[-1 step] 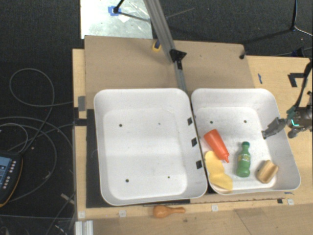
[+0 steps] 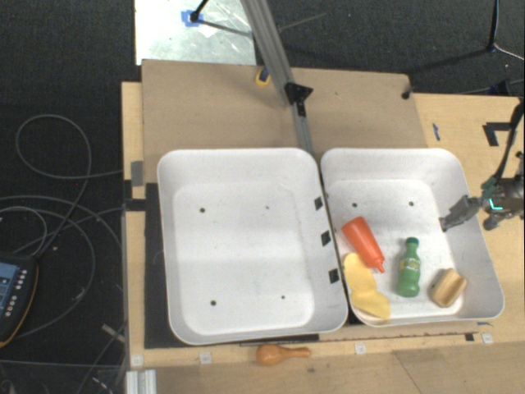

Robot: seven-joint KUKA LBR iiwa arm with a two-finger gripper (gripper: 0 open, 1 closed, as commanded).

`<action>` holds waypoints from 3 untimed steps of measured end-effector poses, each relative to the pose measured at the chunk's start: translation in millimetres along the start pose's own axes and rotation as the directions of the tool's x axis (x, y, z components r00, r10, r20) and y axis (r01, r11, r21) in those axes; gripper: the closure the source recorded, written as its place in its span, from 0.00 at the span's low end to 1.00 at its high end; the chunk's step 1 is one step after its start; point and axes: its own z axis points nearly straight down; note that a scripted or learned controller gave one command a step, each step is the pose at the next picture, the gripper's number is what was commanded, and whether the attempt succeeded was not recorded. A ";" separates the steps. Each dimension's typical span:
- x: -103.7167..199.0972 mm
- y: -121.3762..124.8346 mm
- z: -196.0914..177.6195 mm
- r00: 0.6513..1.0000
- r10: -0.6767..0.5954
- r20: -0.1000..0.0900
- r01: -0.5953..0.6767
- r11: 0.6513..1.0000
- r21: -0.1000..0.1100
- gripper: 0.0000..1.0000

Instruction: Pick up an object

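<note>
The gripper (image 2: 459, 212) hangs at the right edge of the right bin (image 2: 385, 167), and whether it is open or closed I cannot tell. No object is in it. The candidates lie in that bin's near half: an orange bottle (image 2: 363, 243), a yellow piece (image 2: 365, 290), a green bottle (image 2: 408, 267) and a tan block (image 2: 448, 287). The block looks the best target (nearest the gripper, standing apart from the rest). A good approach comes straight down, centred over it, clear of the bin's wall.
</note>
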 end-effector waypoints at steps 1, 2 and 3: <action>2.1 -1.3 62.5 1.000 0.003 -0.002 -0.003 1.000 0.007 0.00; -2.6 6.1 110.0 1.000 0.004 -0.001 -0.004 1.000 0.005 0.00; 2.4 1.8 153.7 1.000 0.003 -0.002 -0.003 1.000 0.005 0.00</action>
